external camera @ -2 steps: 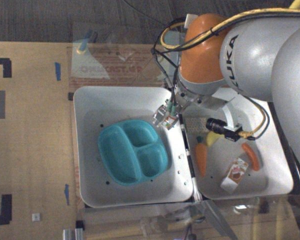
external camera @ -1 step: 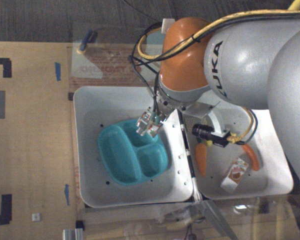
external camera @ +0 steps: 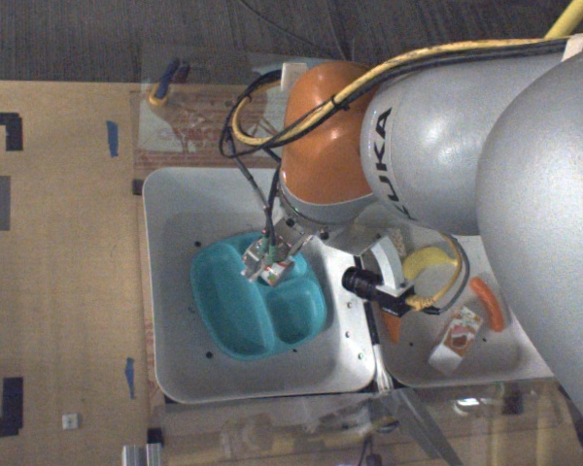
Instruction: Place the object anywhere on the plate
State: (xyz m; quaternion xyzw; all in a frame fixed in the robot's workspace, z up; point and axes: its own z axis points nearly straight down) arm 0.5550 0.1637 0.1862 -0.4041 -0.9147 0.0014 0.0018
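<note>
From the overhead camera I see the grey arm [external camera: 466, 134] sweeping in from the right and covering much of the upper right of the frame; its orange band [external camera: 325, 139] sits above the wrist, with yellow and black cables looping around it. Below the band the gripper [external camera: 268, 260] hangs over the teal plate [external camera: 233, 309], which lies in the left bin [external camera: 175, 357]. The plate has a divided shape, with a ridge splitting it into compartments, and its upper right part is covered by the tool.

At the fingertips I make out a small pale and greenish object [external camera: 264, 263], apparently pinched between the fingers just above the plate's upper compartment. It is small and blurred, so I cannot tell what it is, nor whether it touches the plate surface.

The right bin [external camera: 505, 357] is largely hidden by the arm. In what shows of it I see a yellow item [external camera: 429, 261], partly cut off by the arm's body, an orange piece [external camera: 488, 302] near the bin's right side, and a white carton-like thing with a red print [external camera: 459, 336] lying tilted. A black cylindrical part [external camera: 369, 285] juts from the wrist over the divide between the two bins. The wooden bench [external camera: 58, 260] at left bears blue tape marks and black corner marks.
</note>
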